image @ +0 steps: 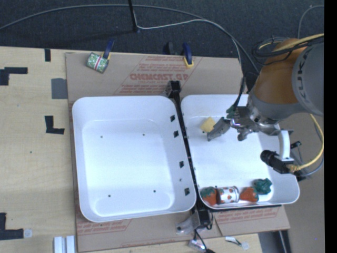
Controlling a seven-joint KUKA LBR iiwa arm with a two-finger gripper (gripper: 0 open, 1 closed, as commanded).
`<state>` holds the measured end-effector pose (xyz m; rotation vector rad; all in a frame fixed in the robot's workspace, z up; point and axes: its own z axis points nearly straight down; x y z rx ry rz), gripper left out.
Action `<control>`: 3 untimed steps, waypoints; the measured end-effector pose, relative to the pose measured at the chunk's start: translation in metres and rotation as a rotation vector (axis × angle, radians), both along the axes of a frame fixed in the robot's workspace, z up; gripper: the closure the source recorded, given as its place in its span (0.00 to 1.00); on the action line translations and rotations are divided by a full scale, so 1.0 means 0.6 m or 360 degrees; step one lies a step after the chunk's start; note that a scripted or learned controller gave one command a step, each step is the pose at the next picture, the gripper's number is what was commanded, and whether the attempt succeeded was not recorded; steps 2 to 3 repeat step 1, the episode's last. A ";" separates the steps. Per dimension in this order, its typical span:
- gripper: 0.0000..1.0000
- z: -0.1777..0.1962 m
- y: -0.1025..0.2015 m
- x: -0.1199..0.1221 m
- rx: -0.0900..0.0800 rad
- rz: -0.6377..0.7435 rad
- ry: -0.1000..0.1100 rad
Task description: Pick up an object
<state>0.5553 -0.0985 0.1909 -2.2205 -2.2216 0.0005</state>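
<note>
In the right bin, my gripper hangs over the upper part with its fingers spread open and nothing between them. One fingertip lies just right of and below a small yellow piece near the bin's upper left. Along the bin's front wall sit a red and green item, a red and white can, an orange item and a teal item.
The left bin stands beside the right one, with a black divider between them. A small green box lies on the cardboard behind the bins. Cables trail past the arm at the right.
</note>
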 end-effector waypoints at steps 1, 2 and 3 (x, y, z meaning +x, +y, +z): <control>0.00 -0.024 -0.117 0.009 -0.0003 -0.0008 0.0003; 0.00 -0.024 -0.117 0.009 -0.0003 -0.0008 0.0003; 0.00 -0.024 -0.117 0.009 -0.0003 -0.0008 0.0003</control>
